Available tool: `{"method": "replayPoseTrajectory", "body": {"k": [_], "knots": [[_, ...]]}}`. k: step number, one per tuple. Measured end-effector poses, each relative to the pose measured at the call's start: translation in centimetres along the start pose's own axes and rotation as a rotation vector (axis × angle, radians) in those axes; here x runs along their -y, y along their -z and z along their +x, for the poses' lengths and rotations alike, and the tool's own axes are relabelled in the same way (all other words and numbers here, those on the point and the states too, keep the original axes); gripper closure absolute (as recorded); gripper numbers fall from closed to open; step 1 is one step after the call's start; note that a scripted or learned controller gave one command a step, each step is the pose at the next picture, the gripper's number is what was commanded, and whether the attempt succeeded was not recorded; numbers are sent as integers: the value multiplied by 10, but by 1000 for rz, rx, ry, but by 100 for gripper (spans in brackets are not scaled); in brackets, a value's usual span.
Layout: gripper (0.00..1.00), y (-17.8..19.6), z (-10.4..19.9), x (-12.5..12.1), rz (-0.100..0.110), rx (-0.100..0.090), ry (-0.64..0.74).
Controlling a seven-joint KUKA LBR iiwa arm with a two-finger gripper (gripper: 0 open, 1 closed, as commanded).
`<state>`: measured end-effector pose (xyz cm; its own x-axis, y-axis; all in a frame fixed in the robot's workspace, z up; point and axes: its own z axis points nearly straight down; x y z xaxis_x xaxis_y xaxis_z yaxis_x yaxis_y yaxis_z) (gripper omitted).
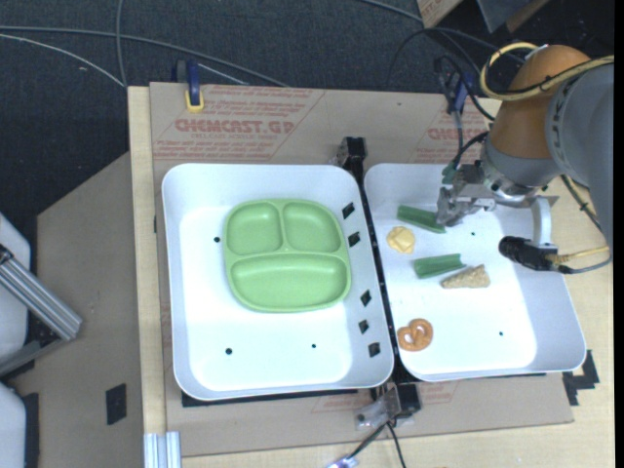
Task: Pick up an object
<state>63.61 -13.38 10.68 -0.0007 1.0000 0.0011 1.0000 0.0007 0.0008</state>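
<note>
1. Two white bins sit side by side on the worktop (244, 115); nearest the camera, along the front edge, a clamp (390, 403) grips where their rims meet.
2. Nearest in the right bin (546, 344) lies a pretzel (415, 335), close to the bin's left wall.
3. Farther back, a tan wedge (466, 278) lies just beside a green stick (436, 264); the two look to be touching at their near ends.
4. A small yellow piece (400, 238) rests left of them, apart from both.
5. In the left bin (195, 359), a green plate (287, 254) with three compartments lies flat near the middle.
6. Black tabs (358, 273) run along the divide between the bins.
7. Farther still, a second green stick (420, 219) lies tilted in the right bin's back half.
8. The pincer (450, 211) is down at that stick's right end; whether it is apart or clamped on the stick cannot be told from this angle.
9. The grey arm (585, 135) with its orange band (531, 96) comes in from the right above the bin's back corner.
10. Farthest off, a blue and yellow clamp (194, 83) holds the board's back left edge, and cables (127, 27) trail over the dark floor.
</note>
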Motion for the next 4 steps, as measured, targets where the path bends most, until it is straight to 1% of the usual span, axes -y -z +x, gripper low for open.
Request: {"method": "replayPoseTrajectory", "body": {"k": [2,3,4], "knots": [[100,88,-5,-3,-5,2,0],[100,143,-5,-4,-7,3,1],[100,134,39,-5,2,0,3]]}}
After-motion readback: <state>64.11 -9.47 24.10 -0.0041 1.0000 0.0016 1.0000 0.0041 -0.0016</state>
